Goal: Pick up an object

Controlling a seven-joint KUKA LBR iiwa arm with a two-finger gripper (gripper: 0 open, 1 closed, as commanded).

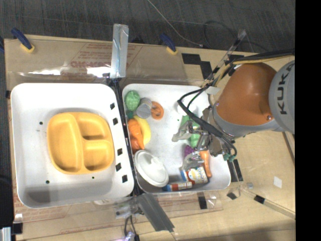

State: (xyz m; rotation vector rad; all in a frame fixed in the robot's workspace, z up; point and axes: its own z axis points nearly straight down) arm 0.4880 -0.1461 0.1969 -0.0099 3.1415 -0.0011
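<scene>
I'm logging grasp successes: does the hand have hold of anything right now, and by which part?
It cannot be told. The hand is low in the right bin among the clutter, but the view shows no item clearly between its fingers.

Jumble of small toy foods (138,129) and packets in right bin (165,92).

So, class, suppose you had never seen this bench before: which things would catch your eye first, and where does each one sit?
Probably the big yellow divided tray, lying alone in the left bin. Next, the arm's orange band at the right, with the gripper reaching down into the right bin. That bin is cluttered: a green ball near its top left, a white bowl at its bottom left.
</scene>
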